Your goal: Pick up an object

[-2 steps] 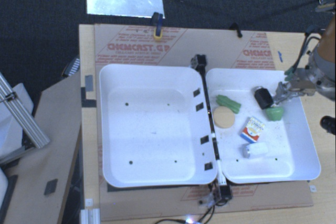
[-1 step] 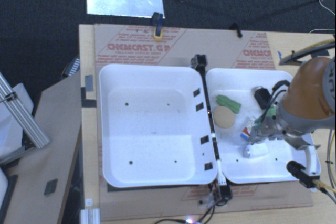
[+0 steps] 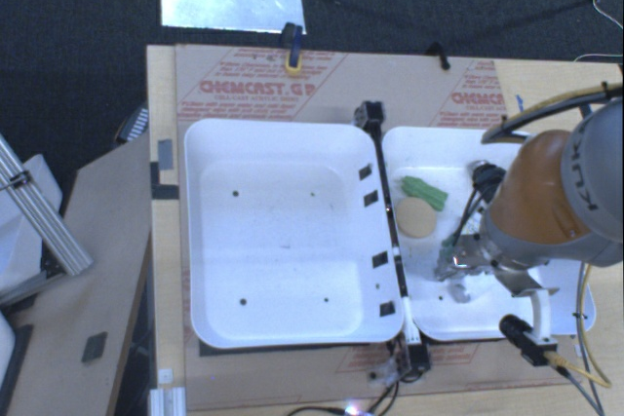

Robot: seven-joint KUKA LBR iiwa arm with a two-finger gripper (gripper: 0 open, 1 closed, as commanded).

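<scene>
I see the left bin (image 3: 283,239) at frame centre-left. In the right bin (image 3: 429,321), a green object (image 3: 425,192) and a tan round object (image 3: 417,218) lie touching, toward the upper left of the gripper (image 3: 454,273), near but apart from it. I cannot tell its fingers' state.

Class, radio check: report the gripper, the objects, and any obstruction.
Gripper low in right bin, fingers unclear. Green object and tan round object beside it, ungrasped. Nothing between them.
</scene>
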